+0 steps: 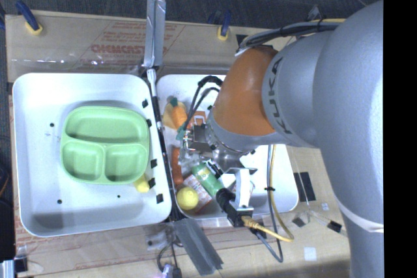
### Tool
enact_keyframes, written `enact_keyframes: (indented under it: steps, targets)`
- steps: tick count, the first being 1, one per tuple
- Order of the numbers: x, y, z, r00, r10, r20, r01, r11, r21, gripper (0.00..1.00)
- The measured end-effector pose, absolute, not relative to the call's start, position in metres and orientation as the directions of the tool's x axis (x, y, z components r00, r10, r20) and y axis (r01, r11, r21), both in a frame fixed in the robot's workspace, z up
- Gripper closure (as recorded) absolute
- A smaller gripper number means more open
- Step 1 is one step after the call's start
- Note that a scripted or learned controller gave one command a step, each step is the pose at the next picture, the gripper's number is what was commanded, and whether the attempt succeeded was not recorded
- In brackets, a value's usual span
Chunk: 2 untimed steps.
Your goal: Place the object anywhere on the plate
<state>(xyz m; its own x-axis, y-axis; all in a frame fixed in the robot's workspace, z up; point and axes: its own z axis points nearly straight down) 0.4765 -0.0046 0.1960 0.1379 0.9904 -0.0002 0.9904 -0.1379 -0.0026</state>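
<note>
well left of the pincer [197, 152] lies the plate [98, 128].

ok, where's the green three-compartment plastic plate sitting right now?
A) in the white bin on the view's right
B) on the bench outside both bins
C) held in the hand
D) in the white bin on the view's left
D: the green three-compartment plastic plate lies flat inside the white bin on the view's left, while the grey arm is over the other bin.

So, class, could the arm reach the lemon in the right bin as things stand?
Probably yes. The lemon lies uncovered in the right bin and the arm hangs over that bin, though a green bottle close by may crowd the grasp.
</note>
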Motion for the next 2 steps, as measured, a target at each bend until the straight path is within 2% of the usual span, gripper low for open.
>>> enact_keyframes:
  steps: [1, 2]
  targets:
    - [0.551, 0.068, 0.191, -0.210, 0.978, 0.000, 0.978, 0.210, -0.003, 1.00]
    - [0.476, 0.070, 0.191, -0.335, 0.942, 0.001, 0.942, 0.335, -0.005, 1.00]
